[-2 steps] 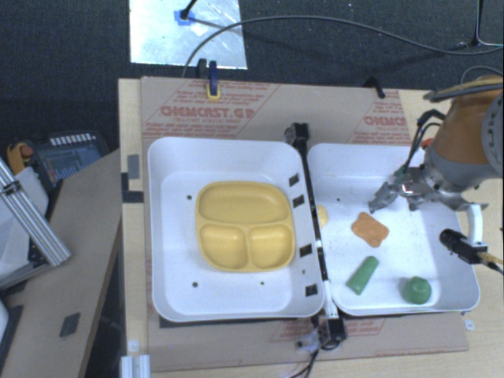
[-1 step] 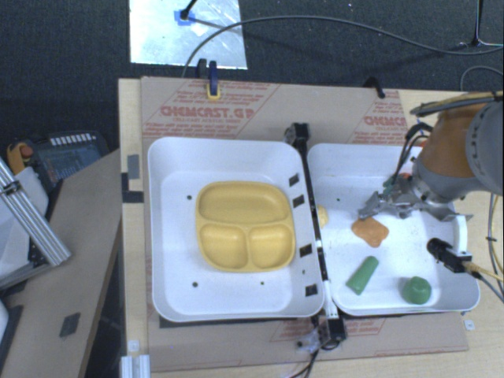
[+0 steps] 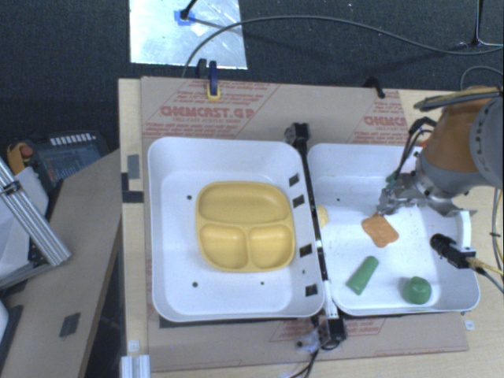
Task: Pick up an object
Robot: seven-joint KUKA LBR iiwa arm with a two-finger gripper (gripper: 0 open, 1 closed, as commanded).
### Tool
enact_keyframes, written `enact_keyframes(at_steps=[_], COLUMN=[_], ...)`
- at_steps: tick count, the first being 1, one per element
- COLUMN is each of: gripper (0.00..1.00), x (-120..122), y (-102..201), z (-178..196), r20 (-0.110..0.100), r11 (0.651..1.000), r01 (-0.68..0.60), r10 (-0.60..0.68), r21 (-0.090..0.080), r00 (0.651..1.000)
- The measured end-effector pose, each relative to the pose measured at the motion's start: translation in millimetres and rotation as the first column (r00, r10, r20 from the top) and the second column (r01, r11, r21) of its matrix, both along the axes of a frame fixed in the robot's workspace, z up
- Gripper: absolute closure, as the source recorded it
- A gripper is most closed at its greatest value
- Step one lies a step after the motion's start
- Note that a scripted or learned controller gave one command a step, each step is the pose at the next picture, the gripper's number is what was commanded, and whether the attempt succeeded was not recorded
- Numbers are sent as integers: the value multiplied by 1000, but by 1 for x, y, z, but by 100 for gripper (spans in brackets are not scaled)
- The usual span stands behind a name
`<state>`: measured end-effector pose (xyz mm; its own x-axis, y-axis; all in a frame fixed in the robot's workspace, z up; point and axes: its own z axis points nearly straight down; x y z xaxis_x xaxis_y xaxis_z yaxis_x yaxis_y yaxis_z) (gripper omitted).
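We see an orange toast-like piece (image 3: 379, 230) lying flat on the floor of the right bin (image 3: 346, 179), near its middle. The hand (image 3: 389, 201) sits low just above and to the left of that piece, at its upper edge; whether it touches the piece, and whether it is wide or narrow, we cannot tell. Toward the bin's front lie a green cylinder (image 3: 362, 275), tilted, and a round green object (image 3: 416, 290) near the right front corner, both apart from the orange piece. In the left bin (image 3: 169, 211) rests a yellow divided tray (image 3: 242, 225). Both bins stand side by side on the bench (image 3: 260, 105).
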<state>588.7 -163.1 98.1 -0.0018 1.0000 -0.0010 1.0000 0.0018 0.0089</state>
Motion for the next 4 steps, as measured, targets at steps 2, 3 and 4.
enact_keyframes(at_steps=[2,3,4], gripper=[100,100,100], x=[-6,-4,-21], y=[-13,-13,41], z=[121,164,166], r20=[-1,-3,-8], r11=[1000,1000,1000], r01=[1,-3,-7], r10=[-1,3,7], r21=[-2,-1,2], r00=[1000,1000,1000])
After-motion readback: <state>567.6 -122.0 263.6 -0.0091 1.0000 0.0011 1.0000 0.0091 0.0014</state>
